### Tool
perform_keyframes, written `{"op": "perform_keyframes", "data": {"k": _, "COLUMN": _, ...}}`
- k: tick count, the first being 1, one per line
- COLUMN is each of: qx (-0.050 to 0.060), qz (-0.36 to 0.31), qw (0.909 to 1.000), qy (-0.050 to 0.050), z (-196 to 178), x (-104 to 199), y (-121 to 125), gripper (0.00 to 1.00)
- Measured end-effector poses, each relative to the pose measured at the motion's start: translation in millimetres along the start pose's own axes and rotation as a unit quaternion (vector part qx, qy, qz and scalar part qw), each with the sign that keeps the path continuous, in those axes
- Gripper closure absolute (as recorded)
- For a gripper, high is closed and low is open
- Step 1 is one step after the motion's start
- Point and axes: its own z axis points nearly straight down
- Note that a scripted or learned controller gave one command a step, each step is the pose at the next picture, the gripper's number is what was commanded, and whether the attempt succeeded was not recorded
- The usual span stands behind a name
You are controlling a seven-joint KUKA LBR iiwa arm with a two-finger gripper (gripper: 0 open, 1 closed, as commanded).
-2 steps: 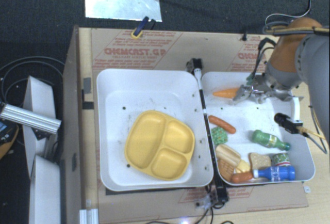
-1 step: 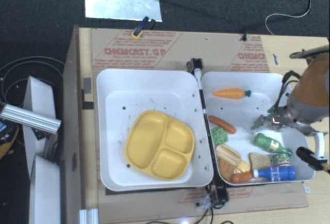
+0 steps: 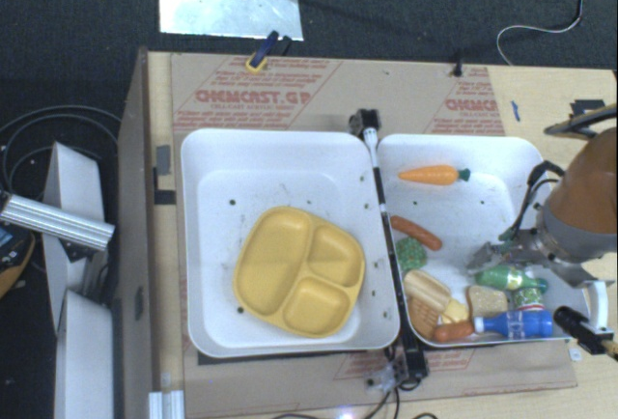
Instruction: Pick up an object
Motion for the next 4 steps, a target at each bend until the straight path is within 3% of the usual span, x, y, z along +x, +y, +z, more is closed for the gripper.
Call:
{"op": "perform_keyframes", "data": {"k": 1, "qx": -0.002, "qz": -0.001, "qw": 1.0000, "qy": -0.001, "z": -75.5, "x": 11.0, "y": -12.0, "gripper": 0.00}}
{"op": "perform_keyframes", "data": {"k": 2, "qx": -0.001, "qz": -0.001, "qw": 1.0000, "qy": -0.001, "z": -8.5, "x": -14.4, "y": 57.9, "gripper": 0.00}}
{"op": "perform_keyframes", "data": {"k": 3, "qx": -0.001, "qz": -0.002, "qw": 1.0000, "qy": -0.001, "z": -0.8, "x": -6.6, "y": 125.9, "gripper": 0.00}}
{"op": "perform_keyframes", "data": {"k": 4, "qx": 0.000, "qz": 0.000, "qw": 1.0000, "qy": -0.001, "z": -0.1, "x": -18.0, "y": 68.4, "gripper": 0.00}}
